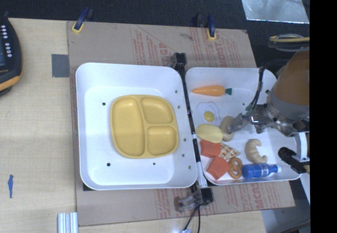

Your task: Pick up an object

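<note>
The arm came in from the right and its claw (238,123) was low inside the right bin (239,75), among the toy food. The claw looked small and dark from up here, so I could not tell how it was set, or if it had anything in it.

The closest thing to the claw was a little tan lump (227,124), right at its tip. Just beside that lay a pale yellow potato (209,133). A fried egg (208,113) sat a bit above them, and a carrot (210,90) lay near the top wall of the bin. Lower down were a croissant (253,149), a pretzel (235,166), two red blocks (214,157) and a blue bottle (260,171) lying on its side.

The left bin (87,121) had a yellow tray (143,124) with three parts.

I think this was the reaching step, with nothing lifted yet. Next the claw would need to close around one thing, most likely the tan lump, and go straight up. The potato was so near that it could get bumped
</note>
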{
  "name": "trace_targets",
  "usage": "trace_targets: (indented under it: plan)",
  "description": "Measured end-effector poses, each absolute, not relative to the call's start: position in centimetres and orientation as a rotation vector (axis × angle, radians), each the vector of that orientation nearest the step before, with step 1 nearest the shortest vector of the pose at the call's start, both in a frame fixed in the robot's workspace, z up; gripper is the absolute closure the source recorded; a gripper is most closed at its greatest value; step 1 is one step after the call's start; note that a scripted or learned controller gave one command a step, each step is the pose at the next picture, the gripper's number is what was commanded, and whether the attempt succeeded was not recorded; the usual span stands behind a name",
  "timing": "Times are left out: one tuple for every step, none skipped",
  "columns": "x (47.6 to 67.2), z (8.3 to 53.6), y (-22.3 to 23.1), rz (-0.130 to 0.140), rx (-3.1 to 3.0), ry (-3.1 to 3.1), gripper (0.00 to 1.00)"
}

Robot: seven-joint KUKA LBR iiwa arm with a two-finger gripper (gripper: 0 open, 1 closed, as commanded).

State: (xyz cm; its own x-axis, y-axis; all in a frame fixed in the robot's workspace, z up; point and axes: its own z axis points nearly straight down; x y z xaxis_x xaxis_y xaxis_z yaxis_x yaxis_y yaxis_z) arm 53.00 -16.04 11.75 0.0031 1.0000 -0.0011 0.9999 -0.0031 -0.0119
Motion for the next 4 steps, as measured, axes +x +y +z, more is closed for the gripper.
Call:
trace_targets:
  plan:
    - [47.2,9.0,-20.2,0.010,-2.220,-2.213,0.00]
    - [47.6,10.2,-19.9,0.003,-2.215,-2.224,1.00]
    - [56.2,9.2,-15.9,-0.005,-2.209,-2.235,1.00]
    - [55.8,13.4,-13.7,-0.002,-2.216,-2.228,1.00]
